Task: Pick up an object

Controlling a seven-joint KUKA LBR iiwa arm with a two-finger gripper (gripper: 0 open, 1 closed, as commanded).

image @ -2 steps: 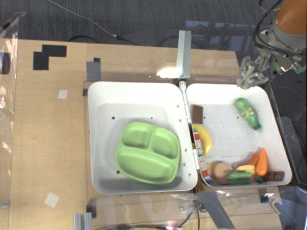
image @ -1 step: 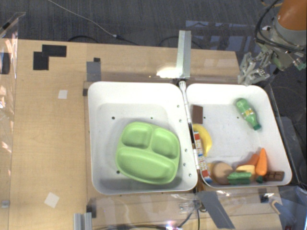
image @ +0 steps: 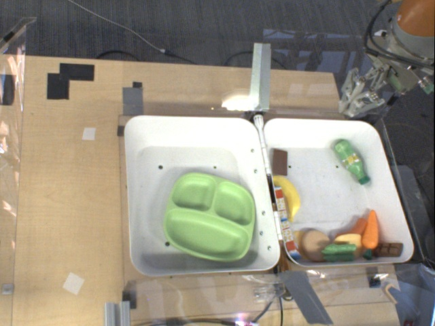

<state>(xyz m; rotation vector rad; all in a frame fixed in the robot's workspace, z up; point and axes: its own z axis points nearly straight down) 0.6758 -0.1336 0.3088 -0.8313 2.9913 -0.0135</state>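
Observation:
My gripper (image: 361, 95) hangs above the back right corner of the right bin (image: 319, 136), beyond its rim, with nothing between its fingers, which look spread apart. In that bin lie a green bottle (image: 351, 160) at the back right, a banana (image: 290, 195) by the left wall, a brown block (image: 279, 160) behind it, and a carrot (image: 370, 228) at the front right. A pile along the front wall holds a round brown item (image: 314, 242), a green vegetable (image: 338, 251), a yellow piece (image: 348, 239) and a dark brown bar (image: 389, 250).
The left bin (image: 149, 141) holds a green divided plate (image: 209, 216). A metal post (image: 261, 77) stands behind the divider between the bins. Bare wooden bench (image: 68, 182) lies to the left.

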